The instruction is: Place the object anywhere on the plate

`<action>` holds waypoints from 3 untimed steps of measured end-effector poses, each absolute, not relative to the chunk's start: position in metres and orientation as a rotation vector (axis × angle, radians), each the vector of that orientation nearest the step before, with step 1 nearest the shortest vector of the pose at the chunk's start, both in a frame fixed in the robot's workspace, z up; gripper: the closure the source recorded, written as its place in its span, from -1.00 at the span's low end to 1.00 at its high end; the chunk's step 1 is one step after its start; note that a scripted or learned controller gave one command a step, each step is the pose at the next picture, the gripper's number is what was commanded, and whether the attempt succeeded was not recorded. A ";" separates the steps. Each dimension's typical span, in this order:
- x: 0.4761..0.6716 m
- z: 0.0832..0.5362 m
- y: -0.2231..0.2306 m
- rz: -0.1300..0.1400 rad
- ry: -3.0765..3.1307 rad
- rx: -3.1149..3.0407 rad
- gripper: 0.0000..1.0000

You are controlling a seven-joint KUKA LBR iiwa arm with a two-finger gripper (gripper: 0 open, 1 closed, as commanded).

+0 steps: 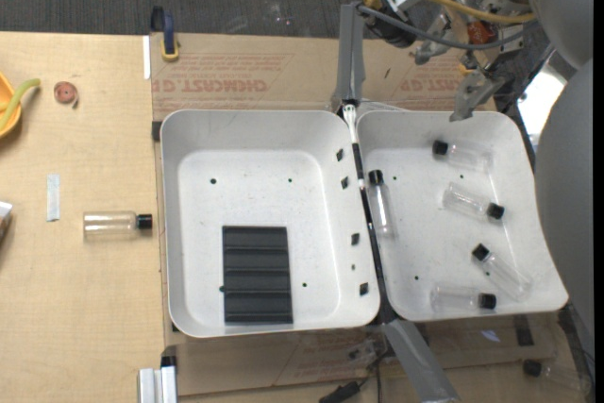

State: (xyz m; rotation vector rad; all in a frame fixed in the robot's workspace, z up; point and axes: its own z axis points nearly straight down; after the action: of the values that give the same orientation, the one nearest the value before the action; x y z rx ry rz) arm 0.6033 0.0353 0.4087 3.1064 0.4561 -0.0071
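Note:
A black ridged plate (256, 275) lies flat in the near half of the left bin (189, 156). Several clear vials with black caps lie in the right bin (528, 203): one at the far side (460, 152), one in the middle (472, 201), one by the left wall (379, 203), and others toward the near right corner (498, 267) (460, 300). My gripper (469, 97) hangs over the far rim of the right bin, above and behind the farthest vial, apart from every vial and far from the plate.
The grey arm with yellow hoses (444, 9) fills the upper right. A divider post (349, 52) rises between the bins. On the wooden bench to the left lie a clear bottle (115, 223), a small white strip (53, 198) and a pink disc (64, 92).

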 end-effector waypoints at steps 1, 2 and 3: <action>0.561 0.440 -0.087 -0.011 0.649 3.073 -1.00; 0.613 0.440 0.048 -0.004 0.407 3.113 -1.00; 0.611 0.435 -0.056 -0.011 0.517 3.097 -1.00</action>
State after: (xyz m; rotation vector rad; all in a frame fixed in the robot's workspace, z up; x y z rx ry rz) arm 0.6106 -0.0559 0.4351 3.0972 0.5173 -0.0110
